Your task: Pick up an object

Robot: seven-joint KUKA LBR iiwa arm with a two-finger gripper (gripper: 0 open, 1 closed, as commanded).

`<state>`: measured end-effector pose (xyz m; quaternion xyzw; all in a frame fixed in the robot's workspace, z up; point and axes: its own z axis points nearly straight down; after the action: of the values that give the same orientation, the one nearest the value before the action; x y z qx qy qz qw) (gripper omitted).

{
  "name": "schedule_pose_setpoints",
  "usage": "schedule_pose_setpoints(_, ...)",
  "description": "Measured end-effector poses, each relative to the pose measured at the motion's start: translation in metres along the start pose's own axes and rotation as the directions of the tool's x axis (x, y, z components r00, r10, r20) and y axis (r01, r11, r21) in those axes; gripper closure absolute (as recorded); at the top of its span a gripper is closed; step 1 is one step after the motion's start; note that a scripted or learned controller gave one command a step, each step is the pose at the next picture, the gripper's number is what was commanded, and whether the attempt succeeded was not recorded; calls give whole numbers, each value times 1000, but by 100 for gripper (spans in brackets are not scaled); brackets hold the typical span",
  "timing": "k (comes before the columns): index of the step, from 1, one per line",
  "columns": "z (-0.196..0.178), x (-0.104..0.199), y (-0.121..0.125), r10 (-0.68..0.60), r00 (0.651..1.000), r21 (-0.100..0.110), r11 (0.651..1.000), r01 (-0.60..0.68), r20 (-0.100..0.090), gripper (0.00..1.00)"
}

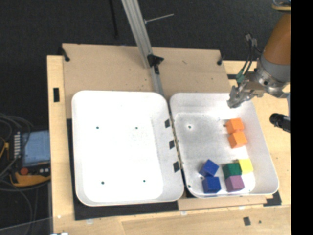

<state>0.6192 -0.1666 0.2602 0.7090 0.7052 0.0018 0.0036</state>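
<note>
Orange cubes (236, 132) lie just below the fingers (235, 100).

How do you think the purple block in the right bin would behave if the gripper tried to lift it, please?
The purple block looks like a stiff, flat-faced cube, so it probably won't roll. It seems small and likely light. It touches the green block and sits near the bin wall, so a grasp may well nudge its neighbours.

Bins (122, 146) glossy plastic (bench (146, 219) matt wood).
</note>
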Motion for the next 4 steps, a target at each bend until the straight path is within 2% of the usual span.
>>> schedule_pose_setpoints(1, -30, -1, 1, -8, 1000, 2, 1000, 8, -1, 100)
schedule_pose_setpoints(3, -24, 103, 20, -12, 1000, 6, 1000, 12, -2, 100)
schedule_pose_setpoints(4, -3, 157, 23, -12, 1000, 10, 1000, 12, -3, 100)
